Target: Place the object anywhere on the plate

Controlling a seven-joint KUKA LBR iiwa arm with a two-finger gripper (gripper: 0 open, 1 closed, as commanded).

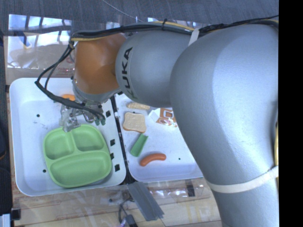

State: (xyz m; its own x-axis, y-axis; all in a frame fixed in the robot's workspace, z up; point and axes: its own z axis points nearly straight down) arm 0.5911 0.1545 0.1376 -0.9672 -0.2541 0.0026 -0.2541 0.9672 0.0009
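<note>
A light green divided plate (pixel 75 157) lies in the left bin (pixel 26 126), toward its front. My gripper (pixel 80 116) hangs just over the plate's far rim, under the orange wrist band. A small orange object (pixel 68 97) peeks out on the bin floor behind the gripper, mostly hidden by it. I see nothing held below the gripper.
The right bin (pixel 182 167) holds a toast slice (pixel 134 122), a green stick (pixel 138 144), a sausage (pixel 152 159), a pale flat piece (pixel 138 106) and an orange-and-white item (pixel 165 117). The bulky grey arm covers much of that bin's right side.
</note>
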